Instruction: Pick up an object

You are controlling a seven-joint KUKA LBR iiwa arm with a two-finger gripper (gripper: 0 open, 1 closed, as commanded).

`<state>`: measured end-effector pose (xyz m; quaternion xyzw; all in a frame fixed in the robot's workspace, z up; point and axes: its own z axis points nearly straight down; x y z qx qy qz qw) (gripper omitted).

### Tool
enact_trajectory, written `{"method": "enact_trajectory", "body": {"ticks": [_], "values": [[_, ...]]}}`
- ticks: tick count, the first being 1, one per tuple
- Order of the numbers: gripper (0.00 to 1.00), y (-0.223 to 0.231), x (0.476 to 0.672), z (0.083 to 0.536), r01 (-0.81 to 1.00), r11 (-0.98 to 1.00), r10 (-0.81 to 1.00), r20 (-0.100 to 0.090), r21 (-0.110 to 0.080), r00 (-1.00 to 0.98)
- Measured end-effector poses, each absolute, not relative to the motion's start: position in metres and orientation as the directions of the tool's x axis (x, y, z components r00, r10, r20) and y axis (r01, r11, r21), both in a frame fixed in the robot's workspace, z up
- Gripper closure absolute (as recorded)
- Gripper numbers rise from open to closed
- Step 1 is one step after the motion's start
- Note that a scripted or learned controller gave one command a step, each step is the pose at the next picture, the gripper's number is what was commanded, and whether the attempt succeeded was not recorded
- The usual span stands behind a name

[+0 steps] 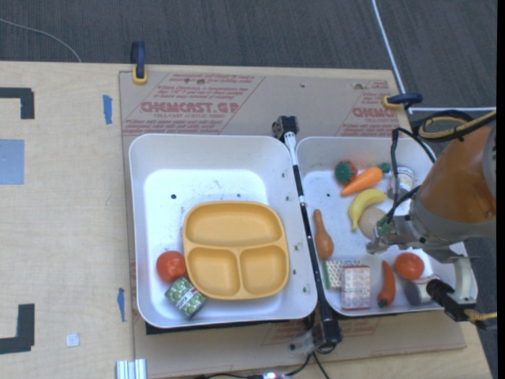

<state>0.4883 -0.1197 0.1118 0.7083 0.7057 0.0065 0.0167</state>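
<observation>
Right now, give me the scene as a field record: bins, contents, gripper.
left bin: yellow tray, tomato and green packet at its near-left corner
right bin: carrot, banana, brown pear, red-white packet, chili, second tomato
arm: reaches in from the right, over the right bin
gripper: low beside the banana; finger state unclear
held: nothing seen

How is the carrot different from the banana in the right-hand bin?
The carrot is orange with a green leafy top, while the banana is yellow. The carrot is straight and tapered; the banana is curved. The carrot lies nearer the bin's far wall, the banana just below it, closer to the arm. Both lie flat in the same bin.
</observation>
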Motion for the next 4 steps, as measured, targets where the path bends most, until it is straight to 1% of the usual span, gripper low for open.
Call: {"method": "enact_trajectory", "body": {"ticks": [1,2,3,4], "values": [[0.00,-0.120,0.488,0.112,0.999,-0.003,1.000,-0.014,0.032,0.004],[0.00,-0.096,0.483,0.090,1.000,-0.003,1.000,-0.008,0.014,0.004],[1.00,-0.100,0.486,0.102,1.000,-0.007,1.000,-0.018,0.027,0.007],[1.00,-0.016,0.496,0.185,1.000,0.002,1.000,0.001,0.002,-0.002]]}}
